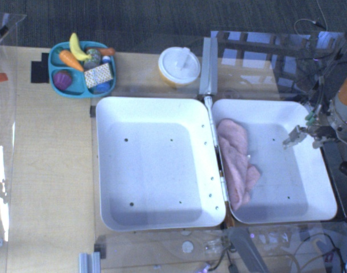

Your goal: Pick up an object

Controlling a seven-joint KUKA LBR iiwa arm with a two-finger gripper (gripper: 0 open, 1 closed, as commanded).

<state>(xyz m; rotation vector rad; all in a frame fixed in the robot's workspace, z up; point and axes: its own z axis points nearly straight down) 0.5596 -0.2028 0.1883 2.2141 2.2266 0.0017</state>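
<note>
In right bin [310, 206], pink cloth [237, 162] lying crumpled along left wall, pressing against divider [215, 152] between bins. You are seeing end effector [301, 134] hanging over right rim, well apart from cloth, holding nothing; finger spread too small to tell. Cloth's wall-side edge offering little finger room; its free right edge facing open bin floor, likely better approach. Left bin [151, 164] sitting bare. Toy tray [81, 68] and lidded cup [179, 66] resting on surface [42, 169] behind, clear of reach path.
</note>
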